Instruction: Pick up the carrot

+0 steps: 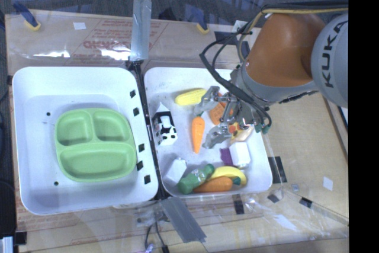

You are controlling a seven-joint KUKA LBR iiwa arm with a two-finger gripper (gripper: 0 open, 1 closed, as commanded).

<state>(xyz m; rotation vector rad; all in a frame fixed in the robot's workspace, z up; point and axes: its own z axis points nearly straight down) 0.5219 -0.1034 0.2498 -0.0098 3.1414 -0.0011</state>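
The carrot is orange with a small green top, lying flat near the middle of the right bin. Its green end points toward the bin's far wall, its tip toward the near wall.

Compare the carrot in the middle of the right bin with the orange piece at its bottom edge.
The carrot stands alone on bare floor, lengthwise up the bin; the orange piece lies crosswise, wedged among the banana and a green item. The carrot tapers with a green top; the orange piece looks blunter. The carrot lies nearer the pincer. Both are orange.
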